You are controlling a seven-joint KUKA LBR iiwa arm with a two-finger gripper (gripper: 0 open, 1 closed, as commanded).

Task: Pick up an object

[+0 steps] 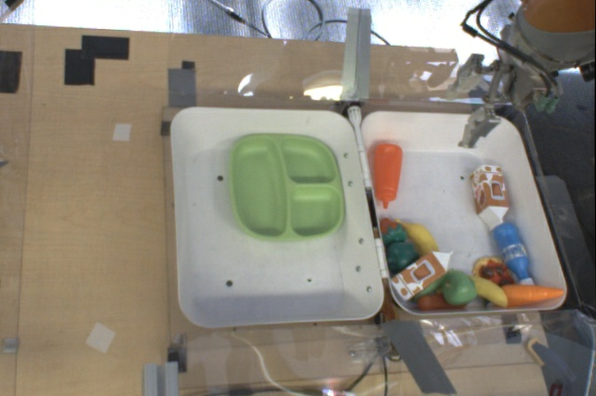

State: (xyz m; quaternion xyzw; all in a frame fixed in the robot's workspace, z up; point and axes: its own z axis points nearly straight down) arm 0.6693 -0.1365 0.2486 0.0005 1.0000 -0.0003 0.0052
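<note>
Likely robotics lab, bench (84, 198), white bins (200, 292)

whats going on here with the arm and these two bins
A robot arm reaches in from the right, its gripper above the far edge of the right bin, holding nothing. That bin holds toy food: an orange bottle, a blue bottle, a carrot. The left bin holds a green divided plate.

In the right bin (447, 170) below me, an orange bottle (386, 171) stands alone at ten o'clock, tip toward six. A brown-and-white carton (489, 188) lies at three o'clock, a blue bottle (513, 251) just below it. From six to four o'clock huddle a teal piece (399, 247), yellow banana (420, 238), second carton (418, 275), green fruit (458, 288) and carrot (533, 295).
</note>
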